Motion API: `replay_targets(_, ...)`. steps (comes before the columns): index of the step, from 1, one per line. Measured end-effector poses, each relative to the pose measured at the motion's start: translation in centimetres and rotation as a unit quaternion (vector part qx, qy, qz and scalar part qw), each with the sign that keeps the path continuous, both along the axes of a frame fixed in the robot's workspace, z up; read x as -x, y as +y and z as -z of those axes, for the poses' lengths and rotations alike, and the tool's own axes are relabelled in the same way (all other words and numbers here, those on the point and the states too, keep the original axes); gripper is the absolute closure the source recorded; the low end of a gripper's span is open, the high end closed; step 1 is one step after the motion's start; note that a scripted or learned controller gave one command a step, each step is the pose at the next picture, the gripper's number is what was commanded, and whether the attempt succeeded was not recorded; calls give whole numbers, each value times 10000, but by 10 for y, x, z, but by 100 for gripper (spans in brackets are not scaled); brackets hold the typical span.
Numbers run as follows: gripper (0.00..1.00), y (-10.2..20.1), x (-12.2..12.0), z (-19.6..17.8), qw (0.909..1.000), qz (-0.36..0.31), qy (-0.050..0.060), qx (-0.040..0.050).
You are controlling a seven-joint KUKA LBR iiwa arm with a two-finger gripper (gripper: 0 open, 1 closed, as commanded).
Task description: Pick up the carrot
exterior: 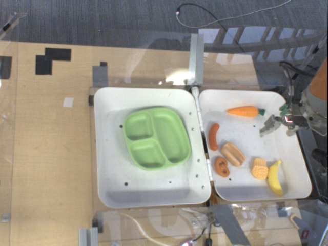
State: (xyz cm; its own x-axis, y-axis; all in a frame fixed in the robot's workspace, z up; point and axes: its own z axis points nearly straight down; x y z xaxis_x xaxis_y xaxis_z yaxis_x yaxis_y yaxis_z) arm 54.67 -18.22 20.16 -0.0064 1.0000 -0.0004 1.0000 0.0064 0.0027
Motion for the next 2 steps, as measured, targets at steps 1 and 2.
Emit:
replay_targets(1,0,15,21,109,9852,-1715,-28,15)
replay_targets(2,0,0,-26,22,9618,-2736,-22,19)
